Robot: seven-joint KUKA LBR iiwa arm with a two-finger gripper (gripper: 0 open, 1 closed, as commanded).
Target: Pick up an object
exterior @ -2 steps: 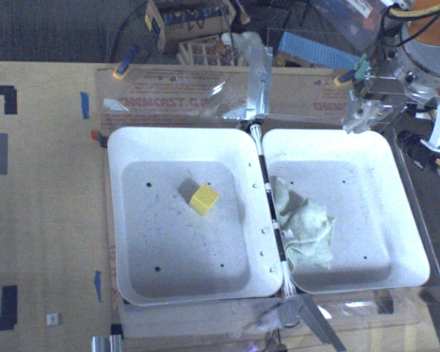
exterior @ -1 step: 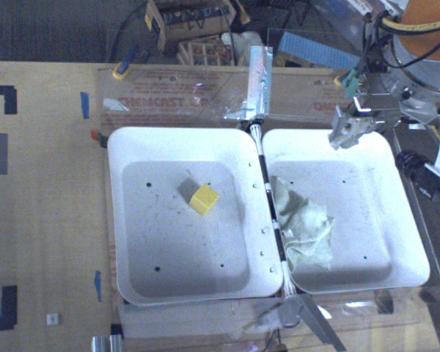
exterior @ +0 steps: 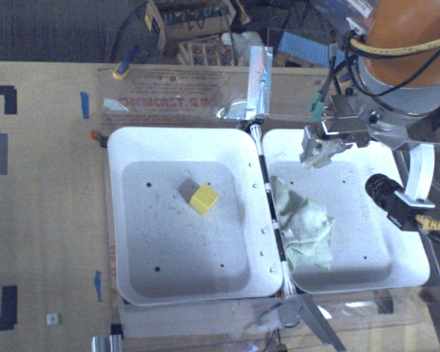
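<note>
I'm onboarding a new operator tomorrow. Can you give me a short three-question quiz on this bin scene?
1. True or false: the yellow block lies in the right bin.
2. Which bin holds the crumpled pale cloth? A) left bin B) right bin
3. Fill in: the gripper hangs over the ____ bin, near its far edge.

Key: 1. False, it lies in the left bin, beside a small grey block. 2. B. 3. right.
</note>
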